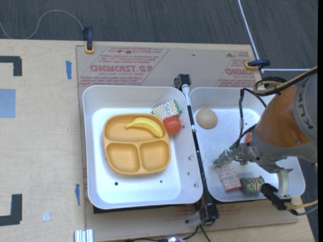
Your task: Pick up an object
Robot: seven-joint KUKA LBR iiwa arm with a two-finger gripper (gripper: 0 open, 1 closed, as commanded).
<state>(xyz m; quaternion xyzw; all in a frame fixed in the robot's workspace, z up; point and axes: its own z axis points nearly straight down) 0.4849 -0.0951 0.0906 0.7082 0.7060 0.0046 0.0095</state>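
My gripper (225, 159) hangs low in the right bin (224, 99), at the end of the grey and orange arm that comes in from the right. Just below its tip lies a small pink and white box (228, 178), close to it or touching it. A green can (251, 185) lies on its side right of the box. A beige ball (206, 118) rests near the bin's far left corner. I see nothing held in the gripper.
The left bin (96, 135) holds an orange divided plate (136, 153) with a banana (146, 124) on it. A red tomato (172, 125) and a patterned packet (166, 109) lie by the plate's far right. The arm covers the right bin's right side.
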